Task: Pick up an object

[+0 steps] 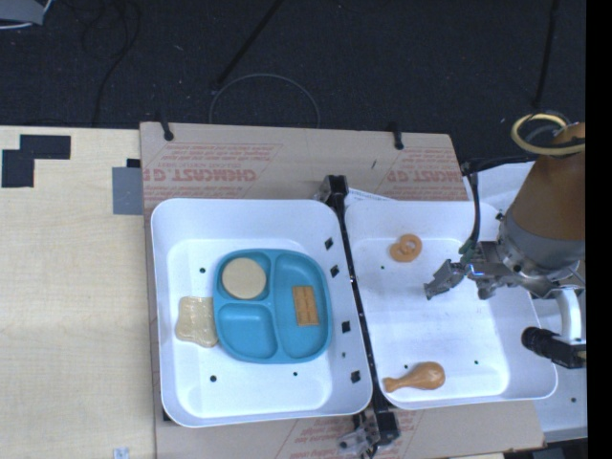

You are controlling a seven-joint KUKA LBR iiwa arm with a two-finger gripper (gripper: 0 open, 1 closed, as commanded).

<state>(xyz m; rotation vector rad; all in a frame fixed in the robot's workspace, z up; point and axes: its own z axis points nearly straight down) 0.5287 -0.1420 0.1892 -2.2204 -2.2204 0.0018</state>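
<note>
gripper (449, 280): over right bin (535, 390), mid-height, nothing between its fingers; apart or together, cannot tell | nearest: ring (406, 248) just up-left, drumstick (415, 378) near front wall | left bin (167, 371): tray (253, 338) with 2 foods, cracker (196, 320) beside | step: approach, no grasp yet | next: choose 1 target, centre above, descend

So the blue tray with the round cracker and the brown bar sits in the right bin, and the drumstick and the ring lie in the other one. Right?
Not quite. The camera view shows the blue tray, with the round cracker and the brown bar, in the left bin, not the right. The drumstick and the ring lie in the right bin.
</note>
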